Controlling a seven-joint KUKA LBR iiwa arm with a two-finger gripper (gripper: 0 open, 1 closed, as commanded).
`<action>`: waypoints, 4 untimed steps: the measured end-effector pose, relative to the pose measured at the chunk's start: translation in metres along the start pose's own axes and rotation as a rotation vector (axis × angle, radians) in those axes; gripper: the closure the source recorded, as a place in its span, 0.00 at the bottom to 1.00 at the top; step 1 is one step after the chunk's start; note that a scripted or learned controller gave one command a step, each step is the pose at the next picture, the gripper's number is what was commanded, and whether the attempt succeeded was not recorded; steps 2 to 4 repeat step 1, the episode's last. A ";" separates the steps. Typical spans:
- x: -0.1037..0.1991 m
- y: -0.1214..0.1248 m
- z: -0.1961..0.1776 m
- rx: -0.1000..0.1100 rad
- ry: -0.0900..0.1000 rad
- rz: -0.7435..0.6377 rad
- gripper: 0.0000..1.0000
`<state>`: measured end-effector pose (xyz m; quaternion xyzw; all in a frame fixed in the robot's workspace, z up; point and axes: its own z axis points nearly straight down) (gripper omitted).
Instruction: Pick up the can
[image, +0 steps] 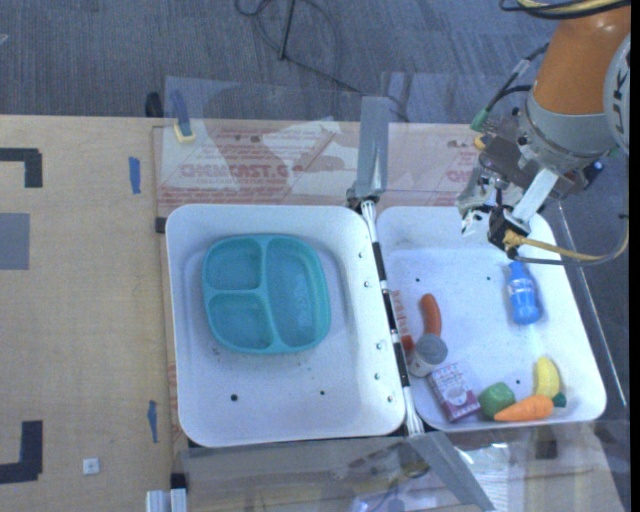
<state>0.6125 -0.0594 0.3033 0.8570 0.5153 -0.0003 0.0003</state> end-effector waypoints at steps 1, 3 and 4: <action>0.081 0.009 0.006 0.001 -0.001 0.153 1.00; 0.081 0.009 0.006 0.001 -0.001 0.153 1.00; 0.081 0.009 0.006 0.001 -0.001 0.153 1.00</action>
